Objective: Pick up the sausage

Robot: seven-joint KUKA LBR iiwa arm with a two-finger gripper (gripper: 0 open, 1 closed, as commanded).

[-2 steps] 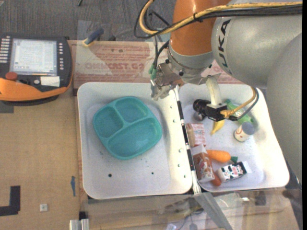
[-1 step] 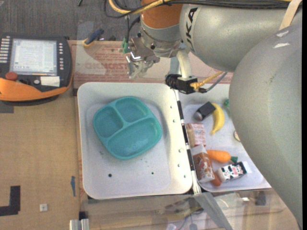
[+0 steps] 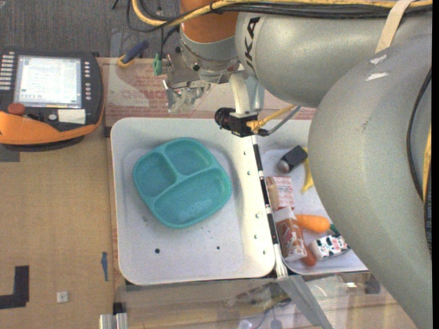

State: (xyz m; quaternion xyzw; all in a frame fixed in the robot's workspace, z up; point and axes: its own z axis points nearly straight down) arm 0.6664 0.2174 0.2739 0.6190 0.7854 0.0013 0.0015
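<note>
Picking progress: not begun, as far as I can judge; the sausage (image 3: 291, 234) lies free and the lift is all still to do.
Camera view, hand: the hand (image 3: 184, 96) hangs over the far rim of the left bin (image 3: 137, 252), well apart from the sausage.
Hand state: cannot tell whether it is spread or pressed together; it is small and blurred against the clutter behind it.
Sausage: my best guess is the reddish-brown piece in the right bin (image 3: 288, 139), close to the divide between the bins, but its outline is unclear.
Neighbours: a packet (image 3: 280, 192) touches it on the far side, a carrot (image 3: 313, 221) sits just beside it, and a black block (image 3: 293, 157) lies further back.
Left: cross to the right bin, come down, close on the sausage, lift.
Arm: the arm (image 3: 357, 115) covers much of the right bin.
Left bin: holds a teal plate (image 3: 182, 181) with three compartments.
Tabletop: the brown tabletop (image 3: 55, 218) carries both bins and a pendant (image 3: 48, 94) at the far left.
Room: grey floor (image 3: 55, 12) beyond the tabletop; yellow cables (image 3: 309, 4) run along the arm.
</note>
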